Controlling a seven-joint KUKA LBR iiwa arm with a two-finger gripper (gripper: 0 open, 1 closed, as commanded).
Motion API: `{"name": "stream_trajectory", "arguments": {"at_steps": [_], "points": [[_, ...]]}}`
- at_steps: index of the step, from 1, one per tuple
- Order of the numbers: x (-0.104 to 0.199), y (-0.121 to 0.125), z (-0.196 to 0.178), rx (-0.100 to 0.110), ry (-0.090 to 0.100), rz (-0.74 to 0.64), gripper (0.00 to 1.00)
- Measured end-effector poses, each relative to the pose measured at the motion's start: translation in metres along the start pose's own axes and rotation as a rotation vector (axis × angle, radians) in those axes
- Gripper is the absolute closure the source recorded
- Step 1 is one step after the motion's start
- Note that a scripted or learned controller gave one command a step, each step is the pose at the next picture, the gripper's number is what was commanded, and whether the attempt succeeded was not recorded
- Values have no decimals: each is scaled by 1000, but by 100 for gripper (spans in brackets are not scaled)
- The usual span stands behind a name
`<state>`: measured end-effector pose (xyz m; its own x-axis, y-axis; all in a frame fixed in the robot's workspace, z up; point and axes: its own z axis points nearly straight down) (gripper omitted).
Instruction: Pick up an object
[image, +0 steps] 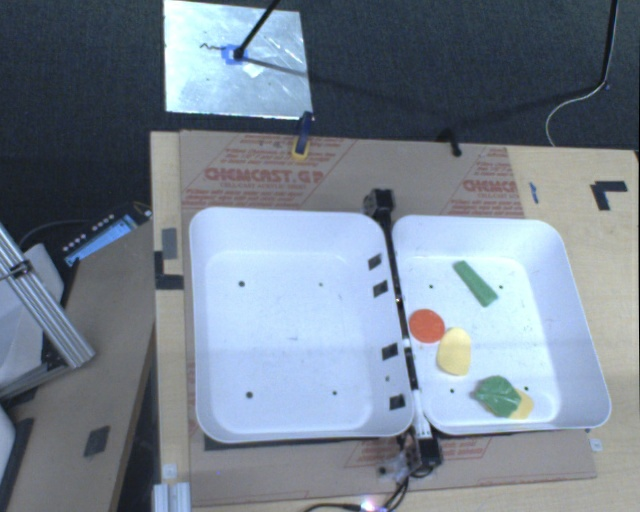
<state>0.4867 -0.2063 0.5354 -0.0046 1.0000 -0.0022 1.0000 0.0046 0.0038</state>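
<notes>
Nearest edge: tangle of wires at the seam betw. the two bins, on brown cardboard sheet w/ red print, laid flat on the desk.

Right bin, white glossy plastic, shallow, rounded corners, holds all the small items. Near-right corner: crumpled green leafy piece, matte, lying partly on a flat yellow piece, touching. Just beyond, toward the seam: smooth yellow oval, rounded like a lemon or potato. Just beside it, touching or nearly so: flat orange-red disc. Farther back, well apart: green bar, long, straight-sided, lying slantwise.

Left bin, same white plastic, a few small dark holes in the floor. Row of black clips along the shared rim.

Left of desk: ribbed aluminium rail, tilted.

Far side: small yellow-and-blue clip at cardboard's back edge; beyond, shiny crinkled foil-like square on dark carpet; thin white cable far right.
</notes>
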Motion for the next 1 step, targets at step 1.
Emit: {"name": "stream_trajectory", "arguments": {"at_steps": [1], "points": [[0, 0, 0, 0, 0, 0, 100]]}}
